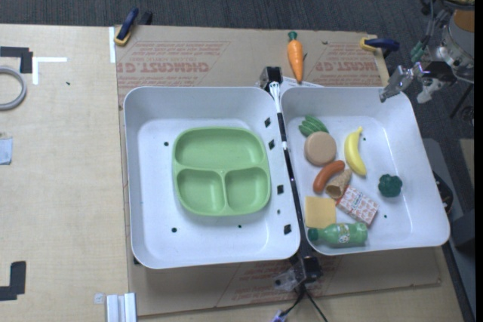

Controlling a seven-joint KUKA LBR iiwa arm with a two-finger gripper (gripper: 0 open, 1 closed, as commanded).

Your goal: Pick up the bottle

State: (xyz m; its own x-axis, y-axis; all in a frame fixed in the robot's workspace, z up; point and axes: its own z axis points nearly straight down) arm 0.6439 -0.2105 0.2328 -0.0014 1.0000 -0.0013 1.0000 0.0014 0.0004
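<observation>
The bottle (339,235) is green with a pale label and lies on its side in the right bin (423,162), against the front wall at the bin's near left. My gripper (407,89) hovers over the far right corner of that bin, well away from the bottle. Its fingers (390,90) stand apart with nothing between them, so it is open.
Beside the bottle lie a yellow cheese slice (320,212) and a pink box (357,204). Farther back are a sausage (328,176), a round bun (321,148), a banana (355,152) and a broccoli (389,185). The left bin holds a green divided plate (223,171). A carrot (294,56) lies behind the bins.
</observation>
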